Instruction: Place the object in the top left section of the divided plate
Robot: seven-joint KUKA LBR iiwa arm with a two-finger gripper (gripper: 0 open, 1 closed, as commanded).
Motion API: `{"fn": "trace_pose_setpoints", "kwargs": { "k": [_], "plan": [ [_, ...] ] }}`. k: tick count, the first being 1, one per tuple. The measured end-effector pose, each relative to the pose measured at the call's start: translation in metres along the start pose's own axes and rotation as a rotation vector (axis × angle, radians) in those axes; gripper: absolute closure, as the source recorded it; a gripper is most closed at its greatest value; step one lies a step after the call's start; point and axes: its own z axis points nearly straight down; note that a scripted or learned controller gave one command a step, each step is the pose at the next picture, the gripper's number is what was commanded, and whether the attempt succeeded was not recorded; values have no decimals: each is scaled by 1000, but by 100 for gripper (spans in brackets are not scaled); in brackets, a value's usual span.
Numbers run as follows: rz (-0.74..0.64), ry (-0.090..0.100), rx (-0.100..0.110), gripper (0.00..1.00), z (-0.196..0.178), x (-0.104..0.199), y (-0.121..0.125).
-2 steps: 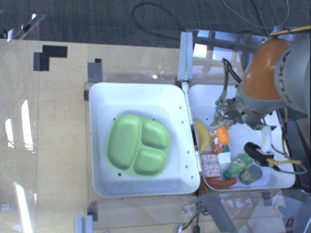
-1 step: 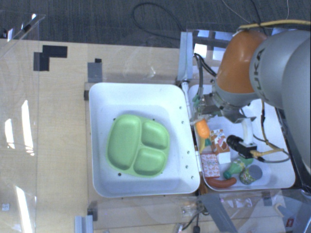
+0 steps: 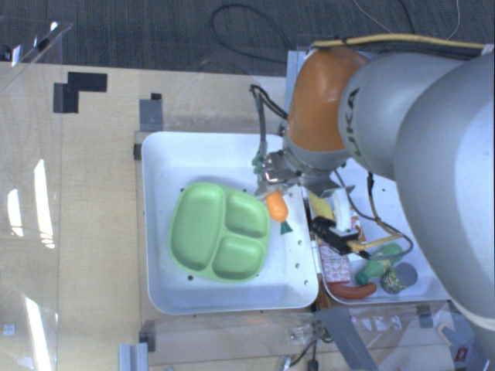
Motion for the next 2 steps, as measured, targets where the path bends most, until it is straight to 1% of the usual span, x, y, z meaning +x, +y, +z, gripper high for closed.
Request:
{"fn": "trace_pose_setpoints", "kwargs": {
  "k": [1, 2],
  "plan": [
    [0, -1, 0, 0, 0, 0, 0],
    [-6, 0, -5, 100, -11, 0, 2]
  ]
}}
